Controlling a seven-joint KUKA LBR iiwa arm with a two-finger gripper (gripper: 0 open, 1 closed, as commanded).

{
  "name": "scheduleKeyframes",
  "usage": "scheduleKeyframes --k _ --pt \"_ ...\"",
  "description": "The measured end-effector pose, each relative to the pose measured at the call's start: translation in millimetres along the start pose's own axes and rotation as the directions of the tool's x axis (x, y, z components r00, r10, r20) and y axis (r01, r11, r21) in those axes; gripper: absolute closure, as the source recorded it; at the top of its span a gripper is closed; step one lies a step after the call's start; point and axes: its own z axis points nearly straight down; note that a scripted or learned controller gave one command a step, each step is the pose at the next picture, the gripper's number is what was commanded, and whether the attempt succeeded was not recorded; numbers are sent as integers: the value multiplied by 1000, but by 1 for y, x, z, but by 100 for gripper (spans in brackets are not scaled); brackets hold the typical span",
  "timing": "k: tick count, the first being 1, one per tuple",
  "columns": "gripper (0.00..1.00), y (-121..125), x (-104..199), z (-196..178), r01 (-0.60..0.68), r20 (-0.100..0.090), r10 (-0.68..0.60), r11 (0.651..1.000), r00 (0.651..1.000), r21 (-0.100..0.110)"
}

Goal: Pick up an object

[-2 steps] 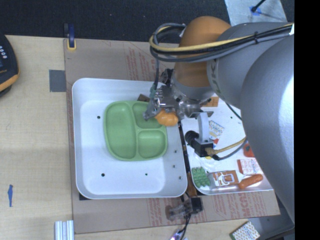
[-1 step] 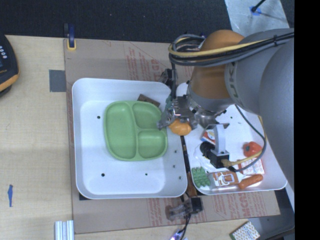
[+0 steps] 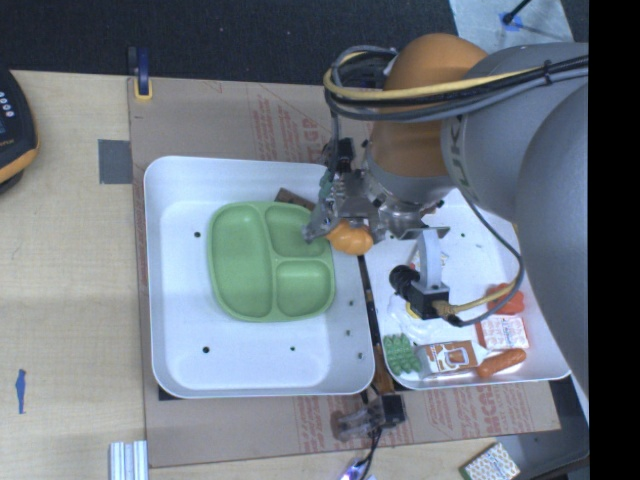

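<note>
Camera view: gripper [image 3: 338, 218] low over left bin [image 3: 165, 268] right rim, beside green tray [image 3: 270, 260]. Small orange object [image 3: 350, 238] at fingertips, touching; whether gripped cannot tell. Right bin [image 3: 545, 368]: packets, carrot [image 3: 500, 364], clustered clear of arm.

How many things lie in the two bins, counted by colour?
Green: 2, plate and small green piece
Orange: 2, round piece and carrot
Red-and-white packets: 2, and
Total: 6; others may be hidden under the arm.
</note>
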Motion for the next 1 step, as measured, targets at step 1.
scheduleKeyframes --k 1 --pt "100 -4 -27 2 -5 2 5 1000 1000 5"
